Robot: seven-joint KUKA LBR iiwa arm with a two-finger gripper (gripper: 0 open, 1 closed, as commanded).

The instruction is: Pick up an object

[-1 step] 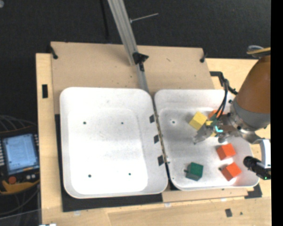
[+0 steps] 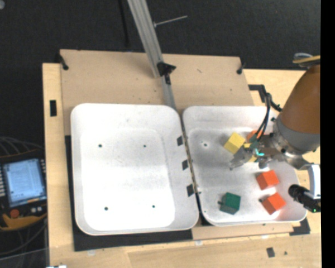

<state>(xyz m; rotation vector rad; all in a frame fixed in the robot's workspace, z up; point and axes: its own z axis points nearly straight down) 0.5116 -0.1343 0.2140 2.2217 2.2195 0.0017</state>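
In the right bin point(image 2: 212, 121) a yellow block point(image 2: 233, 143) lies near the middle, tilted. My gripper point(image 2: 241, 159) reaches in from the right and sits just below and right of the yellow block, close to it or touching it. A green block point(image 2: 230, 202) lies near the bin's front edge. Two orange blocks point(image 2: 267, 179) point(image 2: 273, 203) rest at the front right, below the wrist. The view does not show any block held.
The left bin point(image 2: 125, 166) stands beside the right one, with clips along the shared edge. A slanted metal post point(image 2: 151, 38) rises behind the bins. A teach pendant point(image 2: 19, 186) sits off the bench at the left.
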